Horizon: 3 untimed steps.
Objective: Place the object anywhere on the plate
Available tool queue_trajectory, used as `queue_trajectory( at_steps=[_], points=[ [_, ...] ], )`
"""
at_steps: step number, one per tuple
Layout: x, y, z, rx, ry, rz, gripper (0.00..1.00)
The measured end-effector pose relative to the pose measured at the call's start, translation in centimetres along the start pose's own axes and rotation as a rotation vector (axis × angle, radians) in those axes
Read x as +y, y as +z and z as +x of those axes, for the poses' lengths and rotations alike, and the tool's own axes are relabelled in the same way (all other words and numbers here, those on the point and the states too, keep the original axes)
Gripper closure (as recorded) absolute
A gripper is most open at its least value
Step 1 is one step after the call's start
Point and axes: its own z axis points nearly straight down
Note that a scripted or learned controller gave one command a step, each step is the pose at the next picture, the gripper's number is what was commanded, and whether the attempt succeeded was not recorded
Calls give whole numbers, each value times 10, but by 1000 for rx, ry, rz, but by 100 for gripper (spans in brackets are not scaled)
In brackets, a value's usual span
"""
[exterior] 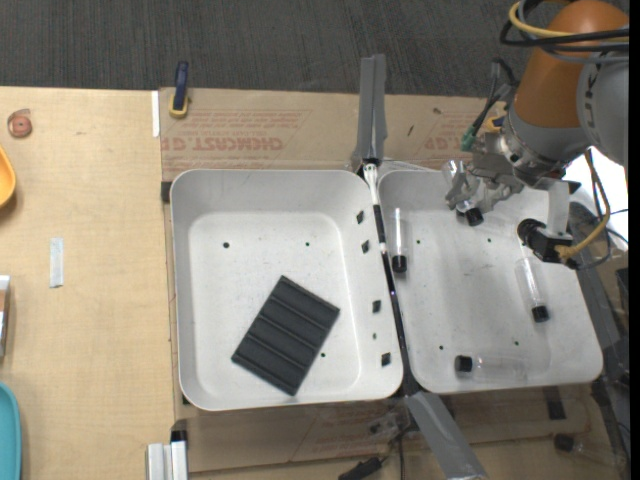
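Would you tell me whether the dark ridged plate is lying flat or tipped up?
Flat: the plate lies on the left bin's floor.

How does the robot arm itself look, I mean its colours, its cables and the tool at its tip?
The grey arm has a rounded orange band above the wrist, with yellow and black cables looped over it. More thin cables, one green, run down toward the small metallic end effector, which looks silver-grey with dark tips. A black fitting with a yellowish cable hangs beside it.

bench point(80, 368), two white bins point(200, 298)
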Motion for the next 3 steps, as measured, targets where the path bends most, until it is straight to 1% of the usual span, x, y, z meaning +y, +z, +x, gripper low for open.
queue_trajectory(
  at_steps=[1, 2, 3],
  points=[
    [15, -28, 73, 1, -383, -4, 100],
    [5, -63, 142, 0, -812, -5, 100],
    [1, -99, 217, 0, -548, -4, 100]
  ],
)
